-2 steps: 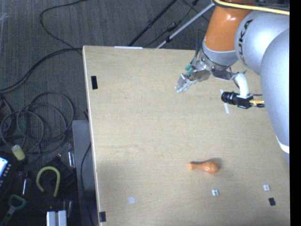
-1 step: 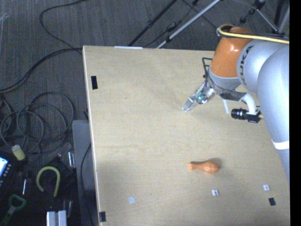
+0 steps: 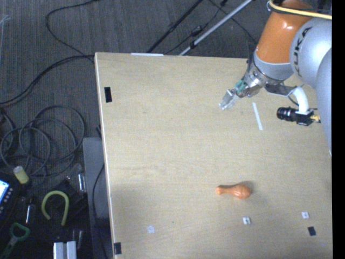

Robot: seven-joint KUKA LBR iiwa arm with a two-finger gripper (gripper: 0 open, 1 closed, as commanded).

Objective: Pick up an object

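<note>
The orange pear-shaped object [image 3: 235, 190] lies on its side in the lower right of the frame, its narrow neck pointing left and its rounder end to the right. It rests flat on the bare tan board [image 3: 161, 144], well apart from everything else, so it is likely free to be reached from above on any side.

Below it and to the right, a few small markers [image 3: 247, 220] sit on the board. Higher up, a thin white strip [image 3: 257, 116] lies on the surface, right of centre.

The claw [image 3: 228, 100] hangs in the upper right of the frame, just left of that strip and well apart from the orange object. It tilts down and to the left from the wrist. It is too small and blurred here to tell how wide it stands; nothing can be seen between its tips, and it seems to touch nothing. The arm [image 3: 291, 36], grey with its orange band, comes in from the upper right corner, so the pick looks not yet begun.
</note>
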